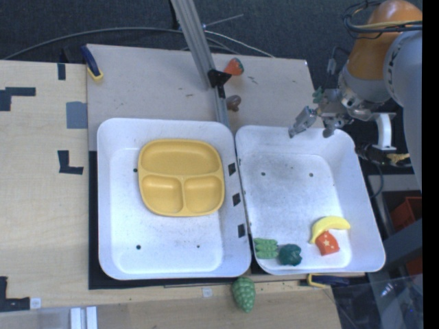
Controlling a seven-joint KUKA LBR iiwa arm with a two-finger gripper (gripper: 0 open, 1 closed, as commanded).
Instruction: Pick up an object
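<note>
My gripper (313,127) hangs over the far rim of the right bin (295,184), fingers spread apart and nothing between them. Near that bin's front edge lie a yellow banana-shaped piece (330,225), a small red piece (327,243) just below it, a dark green broccoli-like piece (290,254) and a lighter green piece (265,247). All of these sit well toward the front of the bin, far from the gripper.
The left bin (116,204) holds a yellow divided plate (182,176). A green bumpy object (243,293) lies on the bench in front of the bins. A slanted metal post (195,33) rises behind them, with a red item (234,66) beside it.
</note>
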